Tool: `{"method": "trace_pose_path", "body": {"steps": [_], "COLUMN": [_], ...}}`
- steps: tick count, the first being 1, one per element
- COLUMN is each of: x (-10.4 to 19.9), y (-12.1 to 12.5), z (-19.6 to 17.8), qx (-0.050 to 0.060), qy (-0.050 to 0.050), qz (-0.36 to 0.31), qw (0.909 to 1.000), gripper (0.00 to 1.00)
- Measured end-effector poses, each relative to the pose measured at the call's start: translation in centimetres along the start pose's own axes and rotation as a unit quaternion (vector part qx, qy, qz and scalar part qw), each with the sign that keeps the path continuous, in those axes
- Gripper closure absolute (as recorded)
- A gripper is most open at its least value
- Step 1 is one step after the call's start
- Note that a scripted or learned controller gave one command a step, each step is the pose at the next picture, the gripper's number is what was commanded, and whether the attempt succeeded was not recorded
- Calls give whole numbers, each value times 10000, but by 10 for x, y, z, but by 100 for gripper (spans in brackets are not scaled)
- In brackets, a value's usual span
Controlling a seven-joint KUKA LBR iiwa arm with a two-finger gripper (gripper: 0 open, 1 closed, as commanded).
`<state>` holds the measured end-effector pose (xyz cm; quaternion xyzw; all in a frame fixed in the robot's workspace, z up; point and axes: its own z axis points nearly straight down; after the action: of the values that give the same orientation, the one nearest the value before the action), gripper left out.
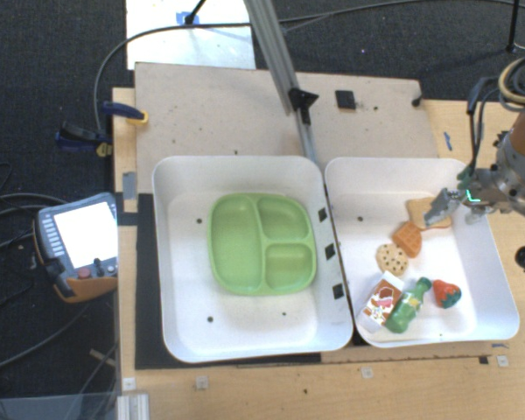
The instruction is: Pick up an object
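We have the gripper (441, 210) low over the right bin (494, 269), at the toast (420, 210) near its far wall. Can't tell its state or whether it's holding. Remaining toys sit clustered toward the near wall.

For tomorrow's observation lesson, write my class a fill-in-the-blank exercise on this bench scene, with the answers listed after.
1. The green divided tray lies in the ___ bin.
2. The green bottle lies in the ___ bin.
3. The tray has ___ compartments.
4. The tool is over the right bin's ___ edge.

Answers: left; right; three; far
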<state>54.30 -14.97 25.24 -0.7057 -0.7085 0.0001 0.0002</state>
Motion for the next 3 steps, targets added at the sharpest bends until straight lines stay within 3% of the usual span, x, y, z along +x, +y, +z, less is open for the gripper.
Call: {"method": "trace_pose_path", "body": {"steps": [1,3], "x": [0,-10], "y": [1,-11], "z": [-1,112], "qx": [-10,3], "qy": [-2,0], "qz": [-2,14], "qw": [10000,10000], "gripper": [0,0]}}
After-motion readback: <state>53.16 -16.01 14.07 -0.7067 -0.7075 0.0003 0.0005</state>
